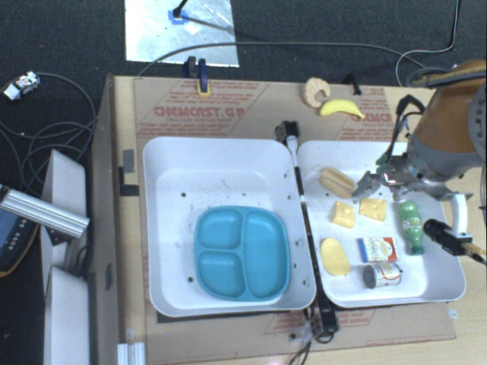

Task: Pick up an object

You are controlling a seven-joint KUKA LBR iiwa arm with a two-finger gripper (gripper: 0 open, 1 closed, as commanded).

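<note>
My gripper point(370, 186) hangs open over the right bin point(437, 284), with nothing between its fingers. It sits just right of a tan bread roll point(336, 181) and just above a yellow cheese wedge point(374, 209). A second cheese wedge point(344, 215) lies to the lower left of it. A green bottle point(410, 226) lies right of the wedges. Nearer the front are a yellow lemon-like piece point(335, 256), a red and white carton point(378, 248) and a small can point(383, 274).
The left bin point(175, 166) holds a blue divided plate point(242, 252). A banana point(341, 109) and a pale ring-shaped piece point(316, 91) lie on the bench behind the right bin. A black divider point(298, 181) runs between the bins.
</note>
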